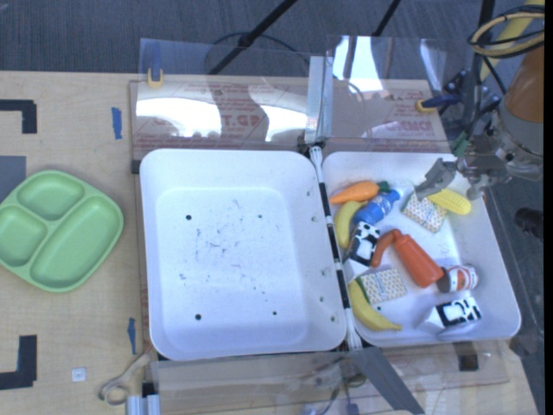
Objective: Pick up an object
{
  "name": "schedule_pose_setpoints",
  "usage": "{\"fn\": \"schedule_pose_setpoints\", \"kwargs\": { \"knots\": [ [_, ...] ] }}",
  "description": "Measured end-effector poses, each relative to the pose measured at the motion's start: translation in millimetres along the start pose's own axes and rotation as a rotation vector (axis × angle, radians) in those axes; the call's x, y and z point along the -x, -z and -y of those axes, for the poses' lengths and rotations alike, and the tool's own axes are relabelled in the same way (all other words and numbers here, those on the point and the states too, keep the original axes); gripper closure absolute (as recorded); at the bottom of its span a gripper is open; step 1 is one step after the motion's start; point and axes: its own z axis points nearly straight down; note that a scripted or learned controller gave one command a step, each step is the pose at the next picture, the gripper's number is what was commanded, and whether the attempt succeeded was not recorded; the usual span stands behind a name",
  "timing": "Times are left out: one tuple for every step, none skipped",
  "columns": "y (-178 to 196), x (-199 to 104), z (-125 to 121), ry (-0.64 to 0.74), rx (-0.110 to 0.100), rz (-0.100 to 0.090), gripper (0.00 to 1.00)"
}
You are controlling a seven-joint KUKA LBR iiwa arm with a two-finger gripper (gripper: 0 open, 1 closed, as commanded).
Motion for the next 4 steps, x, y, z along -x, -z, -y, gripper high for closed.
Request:
{"fn": "schedule_pose_setpoints", "kwargs": {
  "knots": [
    [-105.0,42.5,-12.9,0.069,0.002,0.001,0.0],
    [-163.5,14.3,-9.6,0.314,0.023,0.007,0.0],
    [-172.2,4.4,56.4,0.454,0.007,0.003,0.0],
    [-172.2,4.4,56.4,0.455,0.007,0.004,0.0]
  ]
}}
